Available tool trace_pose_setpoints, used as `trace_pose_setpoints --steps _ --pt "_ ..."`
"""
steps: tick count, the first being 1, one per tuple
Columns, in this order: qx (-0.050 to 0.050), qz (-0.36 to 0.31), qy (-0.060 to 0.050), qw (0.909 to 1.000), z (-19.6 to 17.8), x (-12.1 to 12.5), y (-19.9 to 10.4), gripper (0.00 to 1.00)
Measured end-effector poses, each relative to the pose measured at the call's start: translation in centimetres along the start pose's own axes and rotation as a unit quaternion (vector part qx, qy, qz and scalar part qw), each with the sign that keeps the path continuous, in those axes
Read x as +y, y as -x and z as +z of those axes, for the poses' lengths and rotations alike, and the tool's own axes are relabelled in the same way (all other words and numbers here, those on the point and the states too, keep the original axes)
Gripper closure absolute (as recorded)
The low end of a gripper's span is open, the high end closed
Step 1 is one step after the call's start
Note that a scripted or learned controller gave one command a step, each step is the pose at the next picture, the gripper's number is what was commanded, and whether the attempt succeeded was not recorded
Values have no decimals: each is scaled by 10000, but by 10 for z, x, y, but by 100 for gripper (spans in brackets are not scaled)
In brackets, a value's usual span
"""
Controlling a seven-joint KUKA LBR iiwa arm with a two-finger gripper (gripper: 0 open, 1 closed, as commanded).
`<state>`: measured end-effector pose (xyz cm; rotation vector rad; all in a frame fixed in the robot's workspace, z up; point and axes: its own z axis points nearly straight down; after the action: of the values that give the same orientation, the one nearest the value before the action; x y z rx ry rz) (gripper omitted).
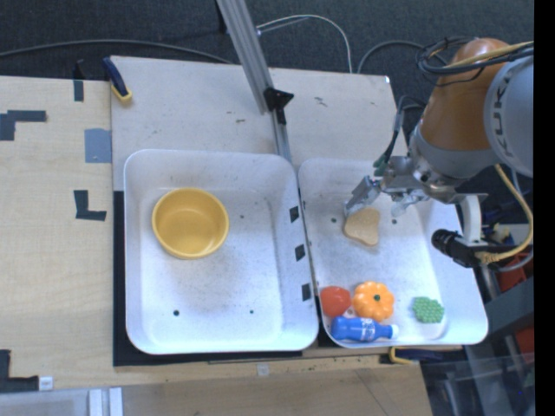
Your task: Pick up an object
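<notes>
My gripper (381,200) hangs over the upper middle of the right bin (408,258), its fingers spread open. Just below its tips lies a tan bread-shaped piece (363,227), flat on the bin floor and not between the fingers. Along the bin's front edge sit a red tomato (335,301), an orange pumpkin (374,301), a blue bottle (362,328) on its side and a small green piece (427,309). A yellow bowl (190,222) stands upright in the left bin (225,319), towards its left side.
A slanted metal pole (251,50) runs from the top of the view down to the divide between the bins. Black cables (347,42) trail across the bench behind the right bin. A blue-and-yellow tool (117,79) lies at the bench's far left corner.
</notes>
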<state>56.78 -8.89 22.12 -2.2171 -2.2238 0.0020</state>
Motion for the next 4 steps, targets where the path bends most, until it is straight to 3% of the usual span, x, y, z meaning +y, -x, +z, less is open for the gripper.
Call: trace_pose_setpoints --steps 1,3,4 --pt "1 5 2 10000 0 0 0 0" --pt "-1 12 -30 10000 118 -9 13 0" --pt "-11 7 15 10000 131 -9 13 0"
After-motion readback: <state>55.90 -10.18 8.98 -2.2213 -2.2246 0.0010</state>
